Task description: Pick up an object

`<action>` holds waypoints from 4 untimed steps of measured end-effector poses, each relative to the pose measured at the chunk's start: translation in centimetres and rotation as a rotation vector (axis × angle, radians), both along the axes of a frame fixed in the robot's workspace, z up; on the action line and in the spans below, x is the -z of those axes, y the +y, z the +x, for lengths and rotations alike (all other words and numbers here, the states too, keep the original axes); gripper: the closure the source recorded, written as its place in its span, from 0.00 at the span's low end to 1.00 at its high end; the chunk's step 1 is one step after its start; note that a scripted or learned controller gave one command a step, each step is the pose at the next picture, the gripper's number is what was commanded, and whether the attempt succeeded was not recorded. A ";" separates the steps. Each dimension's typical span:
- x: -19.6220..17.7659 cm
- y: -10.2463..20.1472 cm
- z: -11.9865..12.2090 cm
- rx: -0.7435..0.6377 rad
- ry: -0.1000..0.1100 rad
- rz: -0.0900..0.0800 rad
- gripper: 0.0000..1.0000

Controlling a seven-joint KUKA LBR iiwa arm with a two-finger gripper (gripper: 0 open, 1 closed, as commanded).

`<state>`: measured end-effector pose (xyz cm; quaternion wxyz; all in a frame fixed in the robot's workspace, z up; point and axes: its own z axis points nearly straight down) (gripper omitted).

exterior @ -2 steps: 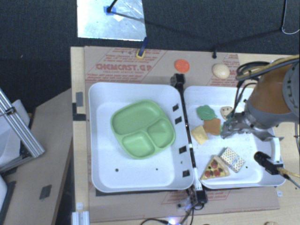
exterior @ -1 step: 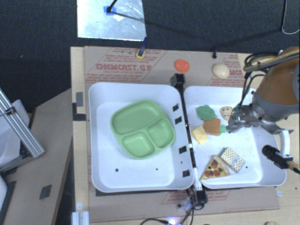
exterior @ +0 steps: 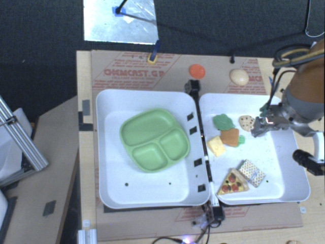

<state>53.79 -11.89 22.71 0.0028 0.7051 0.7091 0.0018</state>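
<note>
The right bin [exterior: 292, 187] holds several toy foods: a green leaf piece [exterior: 222, 121], a brown-orange piece [exterior: 231, 136], a yellow cheese block [exterior: 216, 146], a speckled cookie [exterior: 246, 122], a pizza slice [exterior: 232, 183] and a patterned wrapped bar [exterior: 252, 172]. My gripper [exterior: 260, 128] hangs over the right bin's upper middle, just right of the cookie. I see nothing between its fingers.
A green divided plate [exterior: 154, 139] lies in the left bin [exterior: 109, 187]. Behind the bins, on the cardboard, sit an orange disc [exterior: 197, 71] and a beige egg-like ball [exterior: 239, 77]. A black divider [exterior: 200, 141] runs between the bins.
</note>
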 end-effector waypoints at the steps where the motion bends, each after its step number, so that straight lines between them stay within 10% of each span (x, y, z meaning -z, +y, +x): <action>1: 1.1 5.2 -1.2 -0.003 0.006 0.002 1.00; 4: -0.7 5.9 -0.6 0.005 0.004 0.001 1.00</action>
